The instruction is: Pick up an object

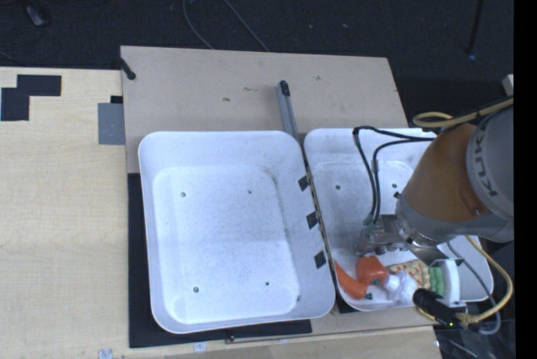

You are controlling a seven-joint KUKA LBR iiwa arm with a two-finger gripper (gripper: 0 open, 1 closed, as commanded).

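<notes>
Several small objects lie in the near part of the right bin (336, 156): an orange-red item (362, 275), a speckled packet (409, 270) and a white and green bottle-like item (443, 282). My arm, with its orange band (440, 177), hangs over this bin from the right. The gripper (375, 241) is low over the bin, just above the orange-red item. The wrist covers its fingers.
The left bin (222, 223) sits beside the right one, with a row of black clips (310, 219) between them. Black cables (369, 160) loop over the right bin's far half. A grey bar (287, 107) lies on the bench behind the bins.
</notes>
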